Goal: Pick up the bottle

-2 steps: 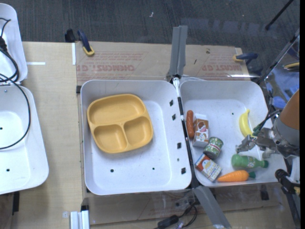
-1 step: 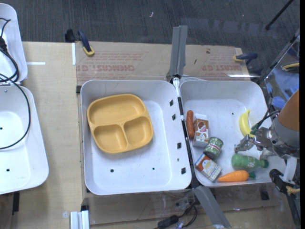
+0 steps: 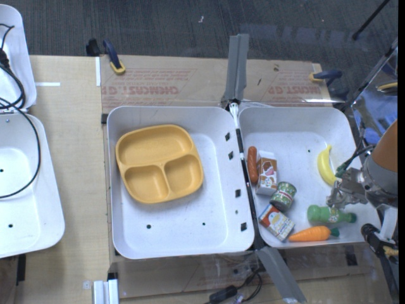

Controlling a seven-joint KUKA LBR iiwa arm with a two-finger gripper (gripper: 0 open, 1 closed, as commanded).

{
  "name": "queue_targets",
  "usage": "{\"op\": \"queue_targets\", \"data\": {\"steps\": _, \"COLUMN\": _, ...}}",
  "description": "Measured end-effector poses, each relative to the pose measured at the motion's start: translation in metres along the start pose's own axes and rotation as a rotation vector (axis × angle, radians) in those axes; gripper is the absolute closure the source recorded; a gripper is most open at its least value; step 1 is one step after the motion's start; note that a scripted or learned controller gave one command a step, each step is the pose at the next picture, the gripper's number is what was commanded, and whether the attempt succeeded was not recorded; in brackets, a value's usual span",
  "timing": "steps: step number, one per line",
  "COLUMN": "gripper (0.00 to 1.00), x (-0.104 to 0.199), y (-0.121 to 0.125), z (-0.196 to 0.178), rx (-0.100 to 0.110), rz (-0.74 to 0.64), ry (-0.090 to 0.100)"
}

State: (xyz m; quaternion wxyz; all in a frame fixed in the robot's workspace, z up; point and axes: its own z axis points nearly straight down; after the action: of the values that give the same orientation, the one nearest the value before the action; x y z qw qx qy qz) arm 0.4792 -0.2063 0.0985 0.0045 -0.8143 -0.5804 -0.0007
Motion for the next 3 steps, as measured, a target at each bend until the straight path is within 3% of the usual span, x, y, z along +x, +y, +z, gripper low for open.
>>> {"op": "queue_targets", "data": {"steps": 1, "gripper": 0.0, "x": 0.003, "y": 0.0, "z": 0.0, "rx": 0.001, "rz": -0.004, "ry": 0.003}}
{"op": "queue_targets", "data": {"steps": 2, "gripper": 1.0, "x": 0.002, "y": 0.0, "z": -0.007, "rx": 0.003, "rz": -0.005, "ry": 0.001}}
{"op": "queue_targets", "data": {"steps": 3, "gripper": 1.0, "x": 0.008, "y": -0.005, "z": -0.011, "rx": -0.003, "rz": 0.138, "ry": -0.006}}
